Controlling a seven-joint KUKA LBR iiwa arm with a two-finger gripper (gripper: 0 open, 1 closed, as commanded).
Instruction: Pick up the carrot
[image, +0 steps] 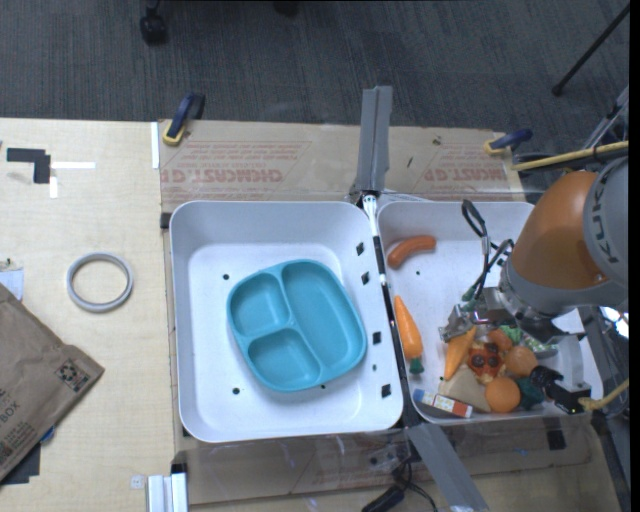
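Note:
The carrot (406, 328) is a long orange piece with a small green end. It lies along the left wall of the right bin (437, 218), pointing toward the front. My gripper (472, 318) is low in that bin, to the right of the carrot and apart from it. It hangs over a pile of toy foods, and the pile and the arm's wrist hide its tips.
The pile (495, 365) holds an orange wedge, a round orange fruit and a red piece. An orange-brown sausage (411, 248) lies at the back of the right bin. A blue divided plate (296, 325) sits in the left bin (200, 300). A tape ring (99, 281) rests on the bench.

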